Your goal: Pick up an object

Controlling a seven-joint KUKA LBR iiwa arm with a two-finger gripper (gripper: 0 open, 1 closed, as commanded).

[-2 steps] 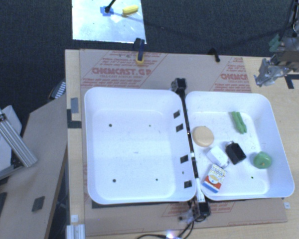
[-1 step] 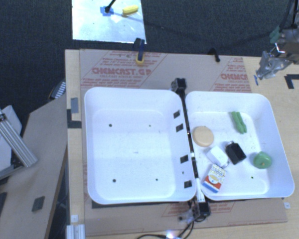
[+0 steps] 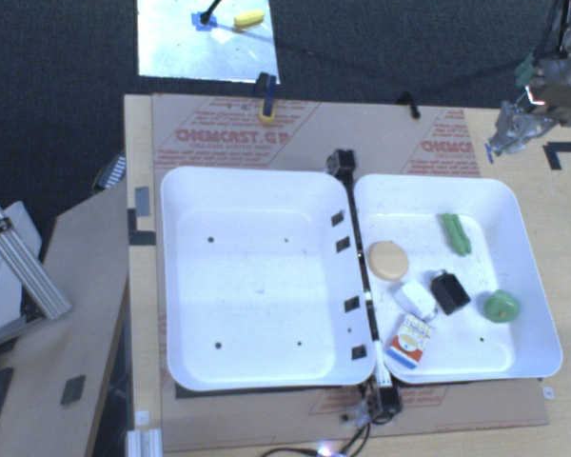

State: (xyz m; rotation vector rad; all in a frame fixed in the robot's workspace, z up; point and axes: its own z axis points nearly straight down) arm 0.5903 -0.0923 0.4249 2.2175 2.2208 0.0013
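The arm [image 3: 561, 36] was cut off by the right edge, so little beyond its wrist end showed. The gripper [image 3: 507, 139] was too small and blurred to read. The label on the small carton [image 3: 408, 342] was illegible.

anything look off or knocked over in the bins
Nothing looks spilled or damaged. The small carton lies flat and askew near the right bin's front edge, and every object is crowded into that bin.

Green oblong piece [image 3: 455, 233] near the right bin's [image 3: 523, 219] back edge, tan disc [image 3: 388, 261] by its left wall, white block [image 3: 416, 299], black block [image 3: 449, 292], green ball [image 3: 501, 306] by its right wall, red-and-white carton [image 3: 408, 342] at its front-left corner
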